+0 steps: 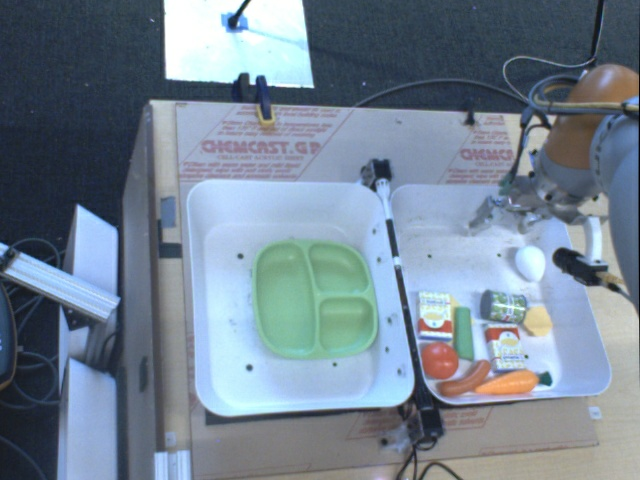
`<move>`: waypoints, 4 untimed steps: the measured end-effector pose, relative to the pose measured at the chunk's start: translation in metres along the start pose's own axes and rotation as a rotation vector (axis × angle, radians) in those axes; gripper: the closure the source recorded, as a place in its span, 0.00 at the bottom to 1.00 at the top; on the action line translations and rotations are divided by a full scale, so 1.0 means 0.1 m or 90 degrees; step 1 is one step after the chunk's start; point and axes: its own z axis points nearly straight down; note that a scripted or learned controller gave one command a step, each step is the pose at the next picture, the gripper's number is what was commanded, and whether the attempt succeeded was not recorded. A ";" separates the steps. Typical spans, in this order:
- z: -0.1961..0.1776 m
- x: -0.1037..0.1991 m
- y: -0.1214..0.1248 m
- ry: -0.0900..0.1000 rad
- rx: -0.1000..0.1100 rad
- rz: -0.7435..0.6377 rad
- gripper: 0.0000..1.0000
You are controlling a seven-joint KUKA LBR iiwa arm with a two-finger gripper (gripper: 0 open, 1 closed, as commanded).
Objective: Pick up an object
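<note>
1. Egg (pixel 530 263), white and rounded, lies in the right bin (pixel 440 218) and looks the likeliest target: it is the nearest object to the gripper (pixel 510 208), just below and to the right of it.
2. Below the egg sit the green can (pixel 503 306) and a yellow piece (pixel 538 320); further below are a small red packet (pixel 507 346) and the carrot (pixel 512 382).
3. Left of the egg, across bare bin floor, are a boxed item (pixel 435 315), a green stick (pixel 463 332), the tomato (pixel 439 360) and a sausage (pixel 465 378).
4. The gripper hovers above the egg near the bin's far end; its fingers appear spread and hold nothing, judging by the thin prongs splayed over bare white floor.
5. To do this well, I would centre the fingers over the egg, descend straight and close gently, since a smooth round shell can squirt out sideways.
6. Well left of the egg, the left bin (pixel 230 228) holds a green divided tray (pixel 315 298); both bins rest on the desk (pixel 300 143).
</note>
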 end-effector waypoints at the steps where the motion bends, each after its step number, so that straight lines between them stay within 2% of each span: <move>1: 0.00 0.34 0.01 0.000 -0.001 0.000 0.00; 2: -0.01 0.23 0.01 -0.001 -0.002 0.002 0.00; 3: 0.00 0.88 0.01 0.000 -0.001 0.000 0.00; 4: -0.12 0.87 0.02 -0.001 -0.003 -0.001 1.00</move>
